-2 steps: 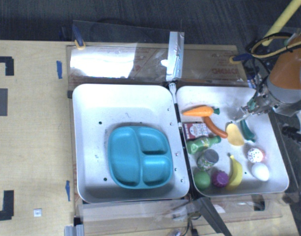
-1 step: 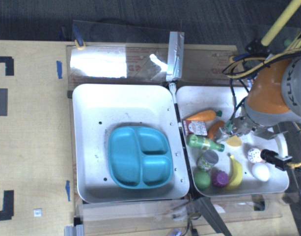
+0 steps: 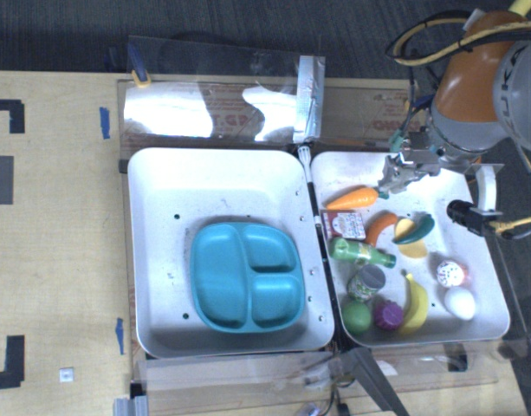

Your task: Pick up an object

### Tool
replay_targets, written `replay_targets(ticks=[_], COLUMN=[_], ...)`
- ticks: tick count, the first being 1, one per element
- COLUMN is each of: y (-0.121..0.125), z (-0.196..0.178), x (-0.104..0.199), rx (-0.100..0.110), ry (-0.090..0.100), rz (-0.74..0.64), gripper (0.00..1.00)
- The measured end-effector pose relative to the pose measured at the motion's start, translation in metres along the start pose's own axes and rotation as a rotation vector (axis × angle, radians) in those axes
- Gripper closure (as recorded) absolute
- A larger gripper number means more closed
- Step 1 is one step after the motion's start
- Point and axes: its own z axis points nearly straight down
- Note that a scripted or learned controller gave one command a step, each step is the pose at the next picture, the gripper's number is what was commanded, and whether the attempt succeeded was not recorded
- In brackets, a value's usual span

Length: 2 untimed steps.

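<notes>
Grey arm with orange band enters from the right, tool (image 3: 393, 178) hanging low over the far end of the right white shallow bin (image 3: 495, 306), just above the orange plastic carrot (image 3: 352, 199). Grip state: cannot tell (too small and blurred).

Right bin also holds a green bottle (image 3: 360, 252), yellow banana (image 3: 414, 302), white egg (image 3: 460, 302), purple round piece (image 3: 389, 315) and green round fruit (image 3: 357, 316), all crowded close together.

Left white bin (image 3: 161, 180) carries a blue three-compartment plastic tray (image 3: 244, 276), near its middle
</notes>
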Motion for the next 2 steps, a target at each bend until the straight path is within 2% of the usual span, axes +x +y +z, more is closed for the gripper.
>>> replay_targets(ticks=[1,2], y=[-0.001,0.010], z=[0.002,0.105], x=[-0.001,-0.011], rx=[0.004,-0.007], ry=[-0.001,-0.002], rz=[0.001,-0.022], gripper=[0.00,0.00])
